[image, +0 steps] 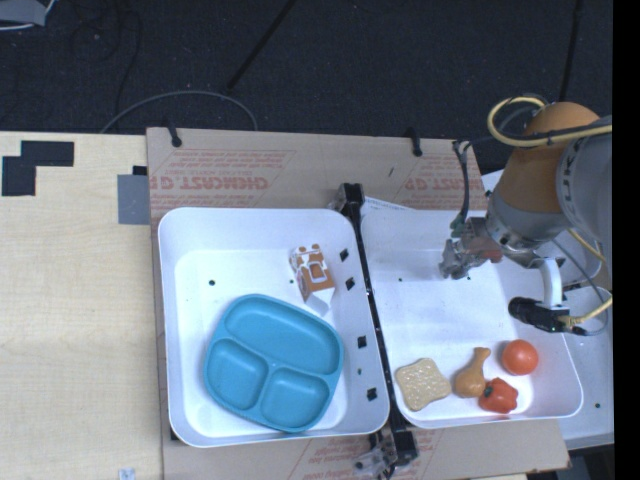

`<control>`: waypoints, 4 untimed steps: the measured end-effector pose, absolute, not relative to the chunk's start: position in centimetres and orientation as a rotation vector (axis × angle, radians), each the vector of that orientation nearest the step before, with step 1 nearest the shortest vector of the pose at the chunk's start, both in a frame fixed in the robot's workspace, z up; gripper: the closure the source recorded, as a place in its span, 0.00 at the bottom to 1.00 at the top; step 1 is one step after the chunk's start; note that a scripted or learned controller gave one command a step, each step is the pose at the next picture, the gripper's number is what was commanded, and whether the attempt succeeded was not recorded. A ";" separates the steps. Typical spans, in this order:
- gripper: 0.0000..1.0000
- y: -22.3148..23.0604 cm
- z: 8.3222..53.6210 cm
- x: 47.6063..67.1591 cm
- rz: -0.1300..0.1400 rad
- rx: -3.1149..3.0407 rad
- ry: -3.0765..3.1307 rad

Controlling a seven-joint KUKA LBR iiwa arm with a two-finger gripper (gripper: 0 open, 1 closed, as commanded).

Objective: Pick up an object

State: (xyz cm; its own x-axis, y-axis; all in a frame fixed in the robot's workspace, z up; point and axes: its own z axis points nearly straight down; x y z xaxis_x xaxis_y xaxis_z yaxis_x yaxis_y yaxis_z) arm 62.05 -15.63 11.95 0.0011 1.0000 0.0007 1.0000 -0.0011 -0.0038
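My gripper hangs low over the upper middle of the right bin, with the grey arm and its orange band behind it to the right. Along that bin's front lie a tan slice of toast, a yellow-brown pear-shaped toy, a red tomato-like ball and a small red pepper-like piece. These all lie well below the gripper, apart from it. In the left bin a blue divided plate rests, with a small orange and white carton just above it.
A black divider rail runs between the two bins. Cables and a black clip trail from the arm over the right bin's right side. Cardboard lies under the bins, and light wooden bench spreads to the left.
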 end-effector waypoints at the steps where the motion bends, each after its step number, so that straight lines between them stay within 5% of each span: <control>1: 1.00 -16.3 16.3 62.5 0.002 -2.224 -2.217; 3: 1.00 -16.6 24.6 62.4 0.001 -2.220 -2.222; 4: 1.00 -12.8 24.9 59.7 0.004 -2.217 -2.221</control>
State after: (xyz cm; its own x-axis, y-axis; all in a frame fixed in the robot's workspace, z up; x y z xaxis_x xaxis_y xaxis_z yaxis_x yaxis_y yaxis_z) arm 59.69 -12.83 24.93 -0.0015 1.0000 0.0008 1.0000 0.0015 -0.0043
